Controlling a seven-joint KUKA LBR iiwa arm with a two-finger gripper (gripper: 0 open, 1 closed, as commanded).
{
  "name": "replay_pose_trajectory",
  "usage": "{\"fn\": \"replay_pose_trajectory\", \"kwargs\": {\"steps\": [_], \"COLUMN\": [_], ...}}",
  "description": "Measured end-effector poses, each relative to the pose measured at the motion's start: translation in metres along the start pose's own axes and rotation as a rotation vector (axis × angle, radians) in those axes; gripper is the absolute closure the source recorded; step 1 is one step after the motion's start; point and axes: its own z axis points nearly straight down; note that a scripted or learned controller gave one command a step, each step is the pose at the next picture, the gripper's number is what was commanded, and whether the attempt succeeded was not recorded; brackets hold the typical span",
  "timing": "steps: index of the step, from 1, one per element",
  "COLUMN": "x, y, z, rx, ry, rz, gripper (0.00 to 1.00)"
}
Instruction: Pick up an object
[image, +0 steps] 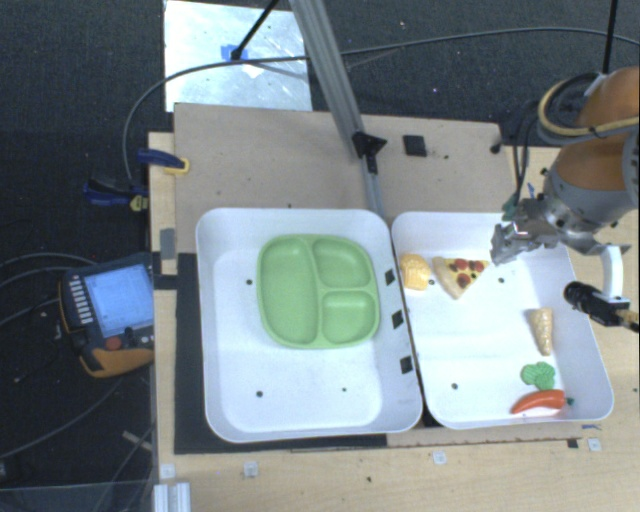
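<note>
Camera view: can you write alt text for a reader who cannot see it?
A grey arm's gripper hovers over the right white bin, near a toy pizza slice, with a yellow bread piece, cone, broccoli and red pepper. The left white bin holds a green divided plate.

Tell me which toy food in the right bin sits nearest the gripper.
The pizza slice, just left of the gripper; the other foods lie farther off.

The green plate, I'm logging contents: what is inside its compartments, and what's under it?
The green plate shows three compartments, all bare green plastic with no food in them. It rests flat on the floor of the left white bin. The patch of bin floor beneath the plate is covered.
</note>
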Motion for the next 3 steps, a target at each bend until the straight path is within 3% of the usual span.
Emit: {"fn": "replay_pose_trajectory", "kwargs": {"steps": [1,3], "x": [0.0,0.112], "y": [0.002,0.006], "z": [-0.037,-0.045], "rx": [0.0,0.004], "ry": [0.0,0.003], "rz": [-0.001,-0.004], "gripper": [1.0,1.0]}}
